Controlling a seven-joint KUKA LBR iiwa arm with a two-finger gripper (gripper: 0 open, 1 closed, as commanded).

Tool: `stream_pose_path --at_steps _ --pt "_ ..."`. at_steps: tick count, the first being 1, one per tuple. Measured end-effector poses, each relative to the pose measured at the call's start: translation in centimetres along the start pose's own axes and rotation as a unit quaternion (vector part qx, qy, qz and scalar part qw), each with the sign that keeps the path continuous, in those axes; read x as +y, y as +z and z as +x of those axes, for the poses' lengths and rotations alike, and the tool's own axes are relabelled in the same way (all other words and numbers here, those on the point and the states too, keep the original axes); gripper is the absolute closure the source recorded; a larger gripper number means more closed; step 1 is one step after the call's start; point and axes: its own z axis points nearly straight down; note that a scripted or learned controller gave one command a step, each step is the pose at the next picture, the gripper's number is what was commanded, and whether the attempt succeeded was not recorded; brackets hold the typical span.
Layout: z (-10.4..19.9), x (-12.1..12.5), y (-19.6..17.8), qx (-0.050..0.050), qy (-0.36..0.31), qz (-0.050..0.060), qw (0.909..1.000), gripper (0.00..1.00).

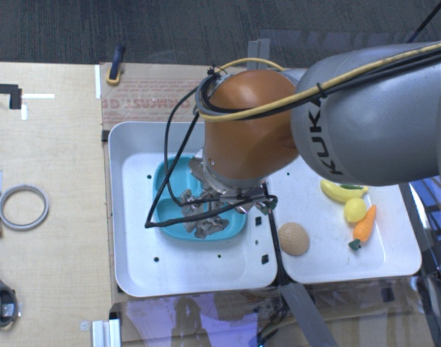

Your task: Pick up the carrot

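Note:
The carrot [364,225] is small and orange with a green stub. It lies in the right bin [394,262] near its right side, just below a yellow lemon. My gripper [206,219] hangs under the arm's orange band over the left bin [134,215], low above a blue dish [170,186]. That puts it well to the left of the carrot. The wrist and cables hide most of the gripper.
A banana [342,191] and a lemon [355,210] lie just above the carrot. A brown egg-shaped object [293,238] rests by the divider between the bins. The big grey arm covers the upper part of the right bin. A roll of tape [21,207] sits on the bench to the left.

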Motion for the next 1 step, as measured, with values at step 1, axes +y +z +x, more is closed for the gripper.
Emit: stream_pose_path --at_steps 1 --pt "1.63 -4.93 10.73 -0.003 -0.096 0.002 0.9954 1.0"
